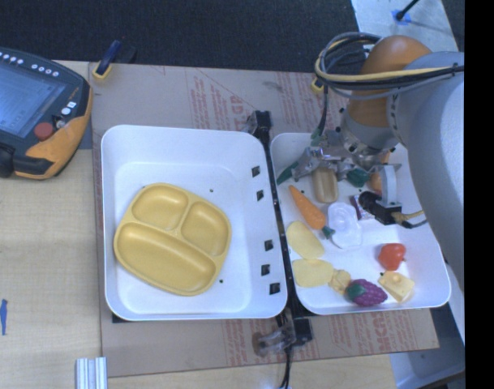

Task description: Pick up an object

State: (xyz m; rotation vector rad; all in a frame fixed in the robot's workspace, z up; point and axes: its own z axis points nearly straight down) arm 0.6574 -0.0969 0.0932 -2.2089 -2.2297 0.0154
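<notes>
Bench: wooden top under cardboard sheet, two white bins side by side; teach pendant (32, 112) at the far left corner.
Left bin (149, 148): holds a yellow divided plate (173, 237).
Right bin (429, 290): toy food lies here, including a carrot (308, 207), yellow pieces, a tomato (392, 255) and a purple piece (365, 292).
Gripper (336, 168): low over the right bin's far end, near a tan piece (325, 185); whether the claw is open or closed, cannot tell.
Advice: likely best to centre over one isolated item, descend straight, close firmly, then lift slowly.

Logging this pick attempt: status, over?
End effector low in right white bin, among plastic toy food. Nothing visibly held. Orange toy carrot beside it.
</notes>
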